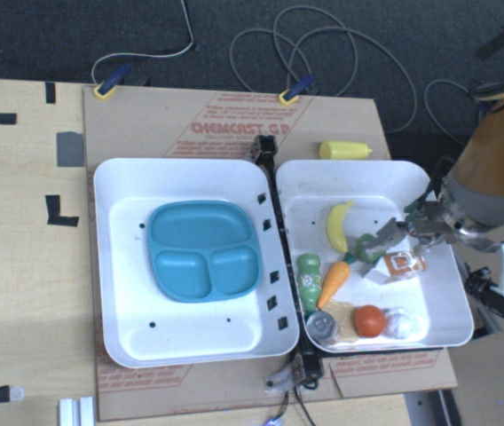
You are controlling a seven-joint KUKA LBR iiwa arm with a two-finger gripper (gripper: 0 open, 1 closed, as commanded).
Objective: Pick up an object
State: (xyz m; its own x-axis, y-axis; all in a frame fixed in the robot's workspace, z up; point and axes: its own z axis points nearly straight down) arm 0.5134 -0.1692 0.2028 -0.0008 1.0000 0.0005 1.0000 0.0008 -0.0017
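Note:
The right bin (412, 177) holds several objects. A yellow banana (338, 224) lies near its middle. Below it are an orange carrot (333, 284) with a green top and a green bottle (308, 272). A red tomato (369, 320), a grey can (321, 327) and a pale crumpled item (403, 324) sit along the front wall. A small white carton with an orange label (400, 264) lies at the right. My gripper (378, 240) reaches in from the right, low over the bin, just above the carrot's green top and next to the carton. Nothing is visibly held in it.
The left bin (119, 185) holds a blue divided plate (204, 248). A yellow object (345, 151) lies on the cardboard behind the right bin. Cables (305, 43) run across the dark floor at the back. A black divider (274, 229) joins the two bins.

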